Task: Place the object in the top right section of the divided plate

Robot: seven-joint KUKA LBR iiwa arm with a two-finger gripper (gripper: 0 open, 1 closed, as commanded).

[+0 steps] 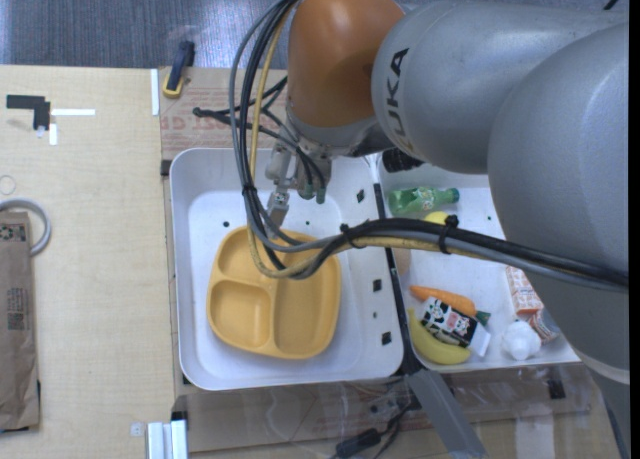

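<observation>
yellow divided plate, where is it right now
The yellow divided plate lies in the left white bin, toward its lower middle, directly below the gripper and under the looping black cables.

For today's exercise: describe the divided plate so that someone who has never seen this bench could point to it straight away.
Start with the two white bins side by side and take the left bin. The divided plate lies flat on its floor, towards the near edge, just under the arm's black cables. It is the yellow one, moulded into sections, while the food items sit in the right bin.
</observation>
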